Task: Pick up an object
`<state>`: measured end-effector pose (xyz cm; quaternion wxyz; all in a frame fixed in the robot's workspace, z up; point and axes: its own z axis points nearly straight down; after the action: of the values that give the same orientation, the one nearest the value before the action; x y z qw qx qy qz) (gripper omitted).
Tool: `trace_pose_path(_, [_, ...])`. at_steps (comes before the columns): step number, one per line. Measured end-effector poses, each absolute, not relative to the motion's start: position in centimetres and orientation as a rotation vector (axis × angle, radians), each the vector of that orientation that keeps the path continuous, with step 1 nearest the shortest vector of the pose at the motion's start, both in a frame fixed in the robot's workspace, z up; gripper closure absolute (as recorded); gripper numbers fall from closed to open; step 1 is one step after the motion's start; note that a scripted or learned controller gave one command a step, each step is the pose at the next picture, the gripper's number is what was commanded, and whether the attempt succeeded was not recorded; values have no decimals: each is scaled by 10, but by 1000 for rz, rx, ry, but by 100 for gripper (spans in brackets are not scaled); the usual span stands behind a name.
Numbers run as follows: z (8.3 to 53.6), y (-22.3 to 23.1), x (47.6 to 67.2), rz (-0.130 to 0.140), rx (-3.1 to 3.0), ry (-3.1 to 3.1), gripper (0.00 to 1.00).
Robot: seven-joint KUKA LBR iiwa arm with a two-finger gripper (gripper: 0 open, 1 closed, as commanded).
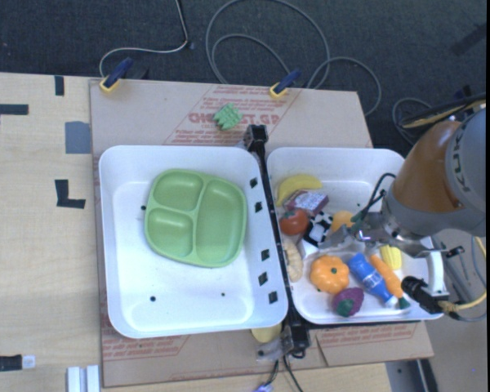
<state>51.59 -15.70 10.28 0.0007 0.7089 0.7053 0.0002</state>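
grey arm [453, 194] with orange band entering from the right, bent over the right bin [343, 158], wrist angled down and toward the bin's middle. tool [355, 229] low inside that bin, near its centre-right; state of closure cannot be told, tip merged with the clutter beneath. nothing seen clamped.

right bin contents, relative to the tool:
- blue bottle [371, 276] just below the tool, lying slantwise, orange cap end toward the lower right.
- orange pumpkin-like toy [330, 273] below and to the left of the tool, near.
- purple item [349, 301] further down, close to the bin's near wall.
- small yellow piece [391, 257] just right of the bottle, under the wrist.
- black-and-white item [317, 229] and a yellow-orange piece [341, 220] immediately left of the tool, possibly touching; contact not confirmable.
- red tomato-like toy [294, 221] further left, beside the divider.
- yellow banana [297, 185] near the bin's far-left corner, a small printed packet [309, 200] against it.
- pale beige item [293, 260] along the left wall.

left bin [118, 243] holding a green sectioned plate [196, 217], upper middle, well apart from the tool.

green crumpled object [227, 118] lying on the cardboard sheet [147, 113] behind the bins. blue-and-yellow clamps [114, 75] at the sheet's far corners. cables looped over the dark floor [65, 15] beyond the worktop [24, 260].
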Motion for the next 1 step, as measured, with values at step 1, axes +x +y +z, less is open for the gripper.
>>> trace_pose_path(1, [85, -161, 486, 3, 2215, 2215, 0])
